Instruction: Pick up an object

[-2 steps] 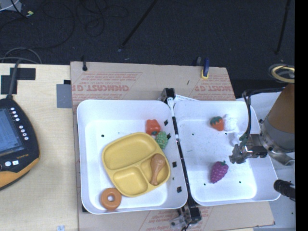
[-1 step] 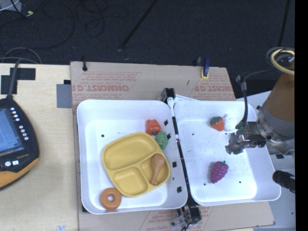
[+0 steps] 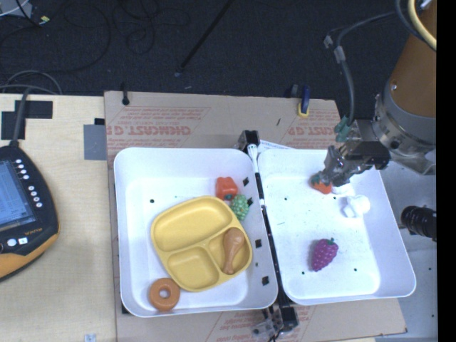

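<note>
Nearest the camera, the left bin holds one doughnut at its front edge and one yellow divided plate with three compartments; a single brown drumstick lies in the plate's right-hand compartment. Just behind the plate sit one green bunch of grapes and one orange-red toy, close together near the wall between the bins. The right bin holds three things: one purple bunch of grapes toward the front, one small white object farther back, and one small orange piece at the back left of the bin floor. The tool hangs right over that orange piece, its dark tip touching or almost touching it — whether the piece sits between the fingers, and how far they are spread, cannot be told at this angle. Behind it the arm comes in from the right, grey at the wrist and orange above, with a cable looping over it. Both bins rest on one sheet of brown cardboard printed with red lettering, laid on a pale wooden tabletop. One control pendant with a screen lies at the left edge. Farthest back, the floor is dark, with several black cables across it.
</note>
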